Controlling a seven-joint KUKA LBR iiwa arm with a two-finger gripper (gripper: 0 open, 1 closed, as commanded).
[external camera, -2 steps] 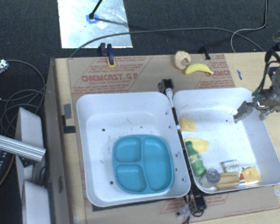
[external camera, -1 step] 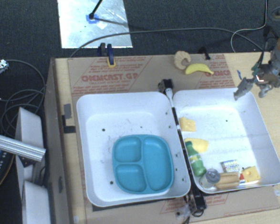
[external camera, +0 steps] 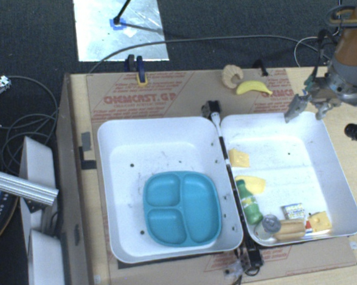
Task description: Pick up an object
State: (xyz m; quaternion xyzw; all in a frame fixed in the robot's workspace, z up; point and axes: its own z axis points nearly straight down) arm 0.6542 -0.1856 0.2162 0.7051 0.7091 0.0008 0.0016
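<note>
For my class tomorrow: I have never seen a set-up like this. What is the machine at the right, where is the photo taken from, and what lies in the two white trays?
The photo comes from one fixed camera above the bench, looking down at a slant. The machine is a robot arm reaching in from the right. Its gripper, two open fingers, hangs over the far right corner of the right bin and holds nothing. The left bin holds a blue divided plate. The right bin holds small toy foods: a cheese wedge, a green bottle, a bread stick and others. A toy banana lies on the bench behind the bins.
</note>
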